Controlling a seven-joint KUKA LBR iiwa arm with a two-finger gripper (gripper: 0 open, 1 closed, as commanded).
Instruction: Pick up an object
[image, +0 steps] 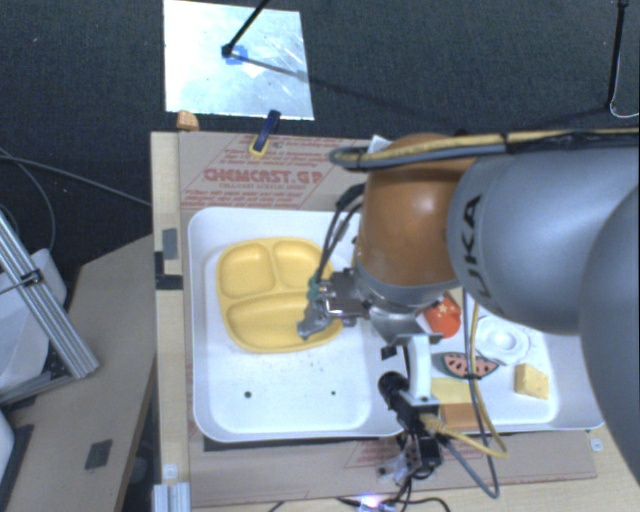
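Pincer (318, 318) over yellow tray's (262, 290) rt edge

cardboard sheet (255, 175), foil sq (238, 58), alum rail (40, 305)

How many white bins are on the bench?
2. The left bin holds a yellow divided plate. The right bin sits beside it, mostly hidden under the arm, so more things may be hidden.
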